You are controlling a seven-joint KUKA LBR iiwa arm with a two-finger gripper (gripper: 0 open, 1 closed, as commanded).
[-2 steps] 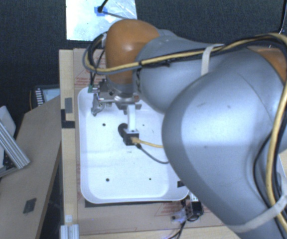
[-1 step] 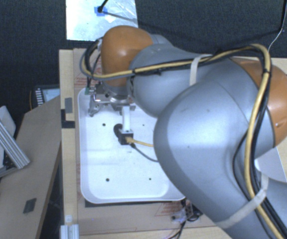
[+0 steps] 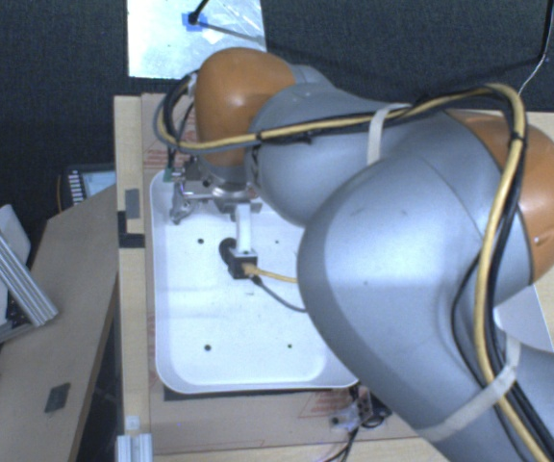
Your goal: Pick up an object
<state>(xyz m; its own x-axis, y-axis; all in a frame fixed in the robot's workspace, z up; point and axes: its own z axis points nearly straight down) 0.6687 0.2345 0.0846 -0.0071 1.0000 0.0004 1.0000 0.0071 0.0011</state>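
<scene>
Filling the lower right, the grey arm point(image 3: 421, 258) is nearest the camera, its thick links stretching across from the right and hiding most of the bench on that side.

At the far left, an aluminium rail point(image 3: 8, 272) lies at a slant, with a brown board point(image 3: 65, 354) just beside it. Next comes the pale wooden bench point(image 3: 131, 287), which carries the left bin point(image 3: 176, 373). The bin is a shallow white tray with rounded corners, and a few small dark dots mark its bare floor. Above the bench, against the dark backdrop, a crinkled foil sheet point(image 3: 162, 27) lies flat with a scrap of blue tape point(image 3: 192, 19) on it.

The gripper point(image 3: 210, 200) hangs low over the far end of the left bin, near its back wall and toward its left corner. Whether it is open or closed cannot be told from this angle, and nothing can be seen held in it. Just above it, the orange band point(image 3: 229, 94) bulges round and glossy where the wrist joins the grey links.

Where the object to be picked lies cannot be told. The arm covers the right part of the left bin and nearly everything further right.
</scene>
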